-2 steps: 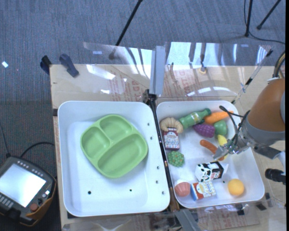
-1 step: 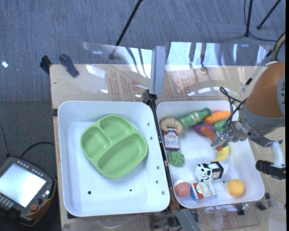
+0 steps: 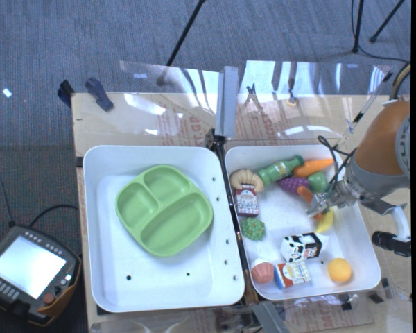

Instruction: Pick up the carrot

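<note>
Though near end effector (image 3: 324,203), carrot (image 3: 314,166) apart.

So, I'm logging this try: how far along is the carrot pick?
Done: the gripper is down in the right bin, close to the toys. In hand: nothing visibly gripped. Left: the carrot lies by the bin's far wall beside the green bottle, unlifted.

An orange carrot (image 3: 314,166), green bottle (image 3: 280,169), purple grapes (image 3: 293,184) and black-and-white cow-patterned carton (image 3: 304,247) are seen at right; a light-green plate (image 3: 164,209) at centre-left.
</note>
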